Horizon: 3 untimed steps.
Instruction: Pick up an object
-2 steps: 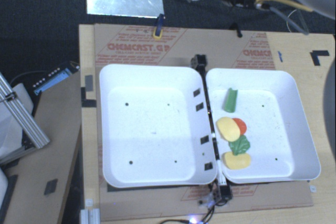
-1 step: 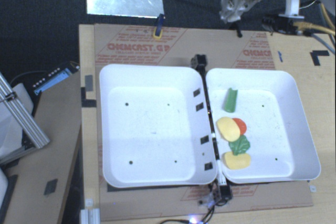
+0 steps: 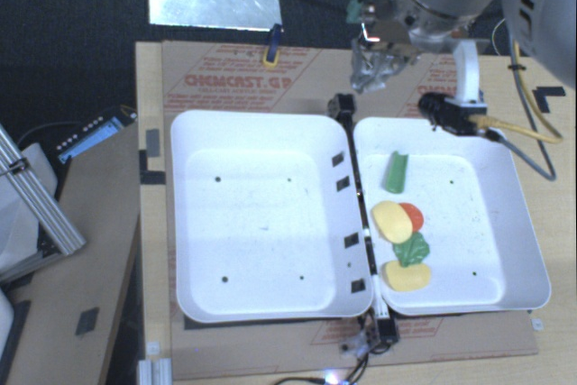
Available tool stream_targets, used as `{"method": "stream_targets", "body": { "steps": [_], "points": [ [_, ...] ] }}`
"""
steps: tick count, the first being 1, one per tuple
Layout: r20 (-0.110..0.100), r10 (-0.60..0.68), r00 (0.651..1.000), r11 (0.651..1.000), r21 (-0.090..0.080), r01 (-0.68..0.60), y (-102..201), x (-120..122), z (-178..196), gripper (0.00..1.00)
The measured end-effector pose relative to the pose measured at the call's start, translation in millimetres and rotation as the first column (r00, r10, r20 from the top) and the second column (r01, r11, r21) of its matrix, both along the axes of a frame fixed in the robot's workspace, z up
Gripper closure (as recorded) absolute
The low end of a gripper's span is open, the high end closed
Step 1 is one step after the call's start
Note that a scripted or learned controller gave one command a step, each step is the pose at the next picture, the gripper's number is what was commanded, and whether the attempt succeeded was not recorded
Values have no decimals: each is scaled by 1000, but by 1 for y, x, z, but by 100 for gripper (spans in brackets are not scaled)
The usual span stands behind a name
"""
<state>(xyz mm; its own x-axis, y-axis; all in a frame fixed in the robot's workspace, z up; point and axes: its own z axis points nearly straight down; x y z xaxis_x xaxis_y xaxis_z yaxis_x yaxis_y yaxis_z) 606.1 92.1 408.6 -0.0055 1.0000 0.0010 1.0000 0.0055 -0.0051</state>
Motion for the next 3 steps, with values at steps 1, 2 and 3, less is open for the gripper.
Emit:
{"method": "stream_targets", "body": {
  "steps": [1, 2, 3],
  "points": [
    [10, -9, 1000, 1000, -3, 9, -58, 65, -4, 100],
    [18, 5, 1000, 1000, 3, -5, 9, 31, 105, 100],
    [10, 3, 1000, 1000, 3, -3, 23, -70, 129, 100]
  ]
}}
